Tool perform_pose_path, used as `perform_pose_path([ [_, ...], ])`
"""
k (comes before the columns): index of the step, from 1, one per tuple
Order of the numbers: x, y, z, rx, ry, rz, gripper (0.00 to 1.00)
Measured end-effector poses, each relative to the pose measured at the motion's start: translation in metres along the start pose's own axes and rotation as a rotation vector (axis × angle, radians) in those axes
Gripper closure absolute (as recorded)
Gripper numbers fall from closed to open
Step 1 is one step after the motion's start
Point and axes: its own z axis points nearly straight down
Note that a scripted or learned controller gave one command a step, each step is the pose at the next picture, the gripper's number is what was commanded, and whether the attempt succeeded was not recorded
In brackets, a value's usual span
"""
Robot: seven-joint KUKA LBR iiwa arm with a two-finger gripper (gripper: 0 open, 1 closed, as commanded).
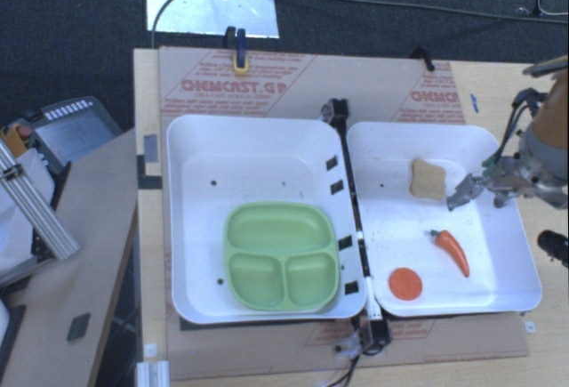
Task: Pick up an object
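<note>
The right bin (511, 287) holds three objects. A tan bread-like piece (428, 179) lies near its back, an orange-red chili-shaped piece (452, 250) in the middle, and an orange-red round disc (405, 284) near the front left corner. My gripper (484, 196) hovers over the right side of this bin, just right of the tan piece and above the chili shape. It is open, with nothing between its fingers.
In the left bin (191, 198) a green divided plate (281, 255) lies towards the front. A black clip strip (348, 216) joins the two bins. Both bins sit on a cardboard sheet (293, 78). A grey device (76, 132) stands off the bench at the left.
</note>
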Motion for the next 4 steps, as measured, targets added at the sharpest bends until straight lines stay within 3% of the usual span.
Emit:
perform_pose_path([
  [1, 0.0, 0.003, -0.007, -0.012, -0.003, -0.003, 0.0],
  [3, 0.005, -0.002, 0.1, -0.009, -0.002, -0.001, 0.0],
  [4, 0.005, 0.0, 0.087, -0.015, -0.004, -0.002, 1.0],
])
